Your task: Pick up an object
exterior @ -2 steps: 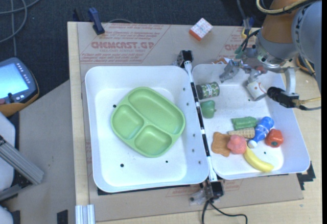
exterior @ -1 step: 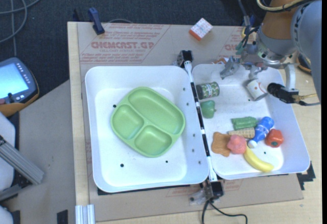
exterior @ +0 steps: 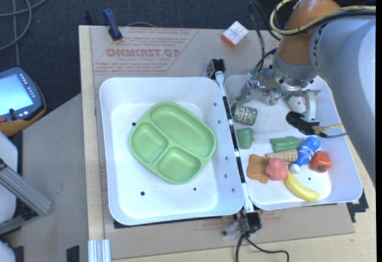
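Can (exterior: 244, 114) just below-left of pincer (exterior: 264, 89), untouched in right bin (exterior: 352, 186); nothing lifted yet. Pincer state: cannot tell.

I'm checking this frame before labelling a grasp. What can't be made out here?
- Gripper: finger state blurred, under the wrist, camera view.
- Right bin: far corner hidden by the arm.
- Can: label too small to read.
- Blue bottle: partly behind neighbouring toys.

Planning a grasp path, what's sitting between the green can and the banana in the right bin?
In the camera view, between the green can and the banana lie a small green block, an orange cracker-like piece and a pink toy.
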Robot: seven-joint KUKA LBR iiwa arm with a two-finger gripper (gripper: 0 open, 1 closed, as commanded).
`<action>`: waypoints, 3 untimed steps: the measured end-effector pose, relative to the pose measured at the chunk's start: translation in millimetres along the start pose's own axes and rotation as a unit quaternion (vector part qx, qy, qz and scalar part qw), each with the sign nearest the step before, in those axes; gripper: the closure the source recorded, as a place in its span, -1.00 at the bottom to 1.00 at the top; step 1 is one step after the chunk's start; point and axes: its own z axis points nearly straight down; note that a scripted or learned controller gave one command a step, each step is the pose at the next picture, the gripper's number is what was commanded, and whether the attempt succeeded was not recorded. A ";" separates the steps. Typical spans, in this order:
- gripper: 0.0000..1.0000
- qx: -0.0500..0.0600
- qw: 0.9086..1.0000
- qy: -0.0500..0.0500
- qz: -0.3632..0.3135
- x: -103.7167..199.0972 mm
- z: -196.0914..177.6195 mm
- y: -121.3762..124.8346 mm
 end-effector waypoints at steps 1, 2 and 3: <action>-1.00 -0.006 1.000 -0.003 0.004 -73.9 -64.0 0.6; -1.00 -0.004 1.000 -0.002 0.002 -85.3 -73.8 0.3; -1.00 -0.004 1.000 -0.001 0.001 -79.3 -83.8 0.5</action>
